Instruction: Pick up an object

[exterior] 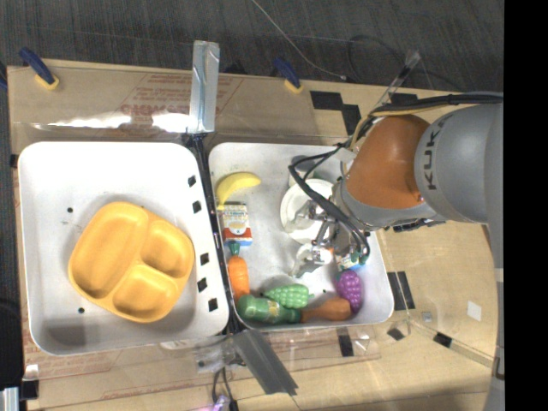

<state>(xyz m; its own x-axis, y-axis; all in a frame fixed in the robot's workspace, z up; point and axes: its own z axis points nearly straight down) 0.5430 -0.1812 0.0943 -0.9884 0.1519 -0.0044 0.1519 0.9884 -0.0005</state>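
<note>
Gripper (330, 248) low in right bin (265, 157), just above purple grapes (349, 288); finger state can't tell.

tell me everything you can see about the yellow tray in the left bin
The yellow tray is a rounded, glossy piece that looks like moulded plastic, split into three shallow compartments by raised ridges. It lies flat and right side up on the floor of the left bin, turned at a slant to the bin's walls. Its compartments hold nothing. It sits roughly mid-bin, slightly toward the near edge, with white floor showing all around it.
</note>
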